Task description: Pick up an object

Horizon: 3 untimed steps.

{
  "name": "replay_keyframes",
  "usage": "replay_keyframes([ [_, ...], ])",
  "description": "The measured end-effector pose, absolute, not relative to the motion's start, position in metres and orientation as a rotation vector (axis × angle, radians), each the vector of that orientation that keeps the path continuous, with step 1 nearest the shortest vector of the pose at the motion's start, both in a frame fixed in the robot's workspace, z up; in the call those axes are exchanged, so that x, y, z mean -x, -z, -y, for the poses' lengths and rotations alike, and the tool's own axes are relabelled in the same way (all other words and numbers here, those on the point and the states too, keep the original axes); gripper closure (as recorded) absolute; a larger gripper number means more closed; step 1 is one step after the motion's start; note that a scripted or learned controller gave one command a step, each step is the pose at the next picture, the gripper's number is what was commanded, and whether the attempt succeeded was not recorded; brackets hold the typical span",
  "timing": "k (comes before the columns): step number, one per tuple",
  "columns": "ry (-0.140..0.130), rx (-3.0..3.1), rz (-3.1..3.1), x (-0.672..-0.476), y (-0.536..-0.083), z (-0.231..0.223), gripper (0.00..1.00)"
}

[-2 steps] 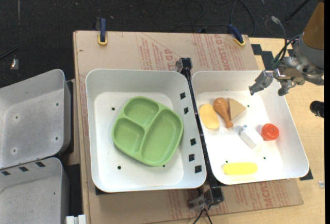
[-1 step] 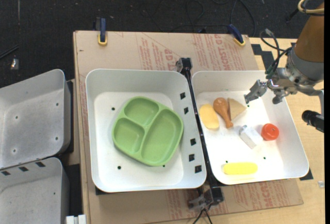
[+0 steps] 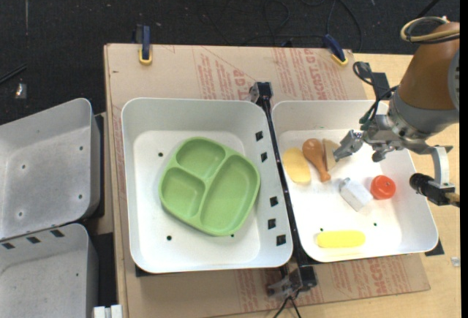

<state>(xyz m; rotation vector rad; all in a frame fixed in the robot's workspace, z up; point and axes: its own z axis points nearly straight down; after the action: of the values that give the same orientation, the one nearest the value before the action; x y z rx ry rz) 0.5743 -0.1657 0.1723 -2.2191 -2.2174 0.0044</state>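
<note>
Two white bins are sitting side by side on the bench. A green divided plate (image 3: 210, 183) is filling the middle of the left bin (image 3: 139, 119). The arm (image 3: 431, 82) is hanging over the right bin (image 3: 420, 232), its gripper (image 3: 360, 142) spread open and holding nothing. Below it a wooden spoon (image 3: 316, 157) is lying beside a pale yellow piece (image 3: 297, 165); a white block (image 3: 355, 194) is touching a red ball (image 3: 382, 187); a yellow bar (image 3: 340, 239) is lying near the front edge.
</note>
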Motion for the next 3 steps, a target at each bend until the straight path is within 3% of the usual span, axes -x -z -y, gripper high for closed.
replay_keyframes([
  [1, -0.003, 2.218, 2.22, -0.575, -0.124, 0.156, 0.0],
  [2, 0.0, 2.223, 2.222, -0.576, -0.137, 0.157, 1.0],
  [3, 0.005, 2.222, 2.228, -0.577, -0.185, 0.148, 1.0],
])
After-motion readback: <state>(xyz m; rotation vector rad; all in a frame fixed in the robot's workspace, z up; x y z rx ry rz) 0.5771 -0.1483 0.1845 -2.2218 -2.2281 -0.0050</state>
